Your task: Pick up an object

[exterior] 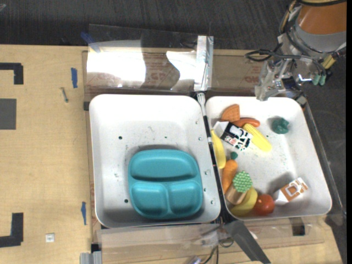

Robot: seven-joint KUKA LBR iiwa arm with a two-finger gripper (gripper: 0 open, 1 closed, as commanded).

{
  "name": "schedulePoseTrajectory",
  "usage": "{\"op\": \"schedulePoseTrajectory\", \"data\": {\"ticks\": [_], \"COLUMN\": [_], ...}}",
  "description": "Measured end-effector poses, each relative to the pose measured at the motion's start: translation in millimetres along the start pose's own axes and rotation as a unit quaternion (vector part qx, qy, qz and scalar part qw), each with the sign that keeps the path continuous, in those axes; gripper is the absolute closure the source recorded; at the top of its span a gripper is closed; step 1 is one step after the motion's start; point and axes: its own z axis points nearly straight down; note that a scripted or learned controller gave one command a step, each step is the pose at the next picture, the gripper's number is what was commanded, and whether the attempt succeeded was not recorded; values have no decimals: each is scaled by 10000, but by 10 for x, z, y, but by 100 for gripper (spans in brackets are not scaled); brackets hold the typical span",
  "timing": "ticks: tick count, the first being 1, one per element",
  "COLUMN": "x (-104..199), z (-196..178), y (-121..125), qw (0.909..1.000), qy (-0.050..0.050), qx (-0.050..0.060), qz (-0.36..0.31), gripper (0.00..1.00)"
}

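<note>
Bright overhead light, glare on plastic sheet (144,65)

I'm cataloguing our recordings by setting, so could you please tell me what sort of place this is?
Probably a robotics lab pick-and-place bench: two white bins side by side, toy food piled in the right one, and a cabled gripper on an orange-banded arm.

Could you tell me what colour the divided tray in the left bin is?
Teal, clearest in the camera view: tray.

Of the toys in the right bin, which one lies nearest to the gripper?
The small green toy, alone near the right bin's far right corner, just below the gripper. The orange toy, the yellow banana and the rest lie further left or nearer the front.
</note>
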Motion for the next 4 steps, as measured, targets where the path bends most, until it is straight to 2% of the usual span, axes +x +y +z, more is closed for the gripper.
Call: {"op": "schedulePoseTrajectory", "data": {"ticks": [1,2,3,4], "x": [468,553,-36,607], "z": [660,157,-622,-63], "y": [204,176,295,360], "qw": [10000,9994,9982,9973], "qy": [73,13,3,61], "qx": [-16,4,3,-14], "qz": [38,-332,-600,-727], "gripper": [100,100,100,100]}}
